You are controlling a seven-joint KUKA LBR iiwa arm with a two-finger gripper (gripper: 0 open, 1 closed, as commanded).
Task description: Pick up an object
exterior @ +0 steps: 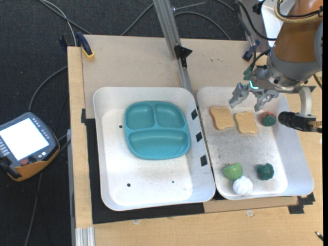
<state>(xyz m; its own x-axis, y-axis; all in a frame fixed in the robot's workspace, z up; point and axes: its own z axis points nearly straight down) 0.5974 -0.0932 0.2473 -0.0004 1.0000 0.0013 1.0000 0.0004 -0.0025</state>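
The grey two-finger gripper (250, 98) hangs with its fingers spread and nothing between them, over the far part of the right white bin (302, 160). Just below and slightly ahead of the fingertips lies a tan, flat toast-shaped slice (246, 122), long axis running nearer-to-farther. A second tan slice (221, 118) sits beside it to the left; the first looks like the closer target, calling for a short descent.

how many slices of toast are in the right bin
2. One toast slice lies at the right bin's far left, the other toast slice just right of it, both below the open gripper. None looks hidden.
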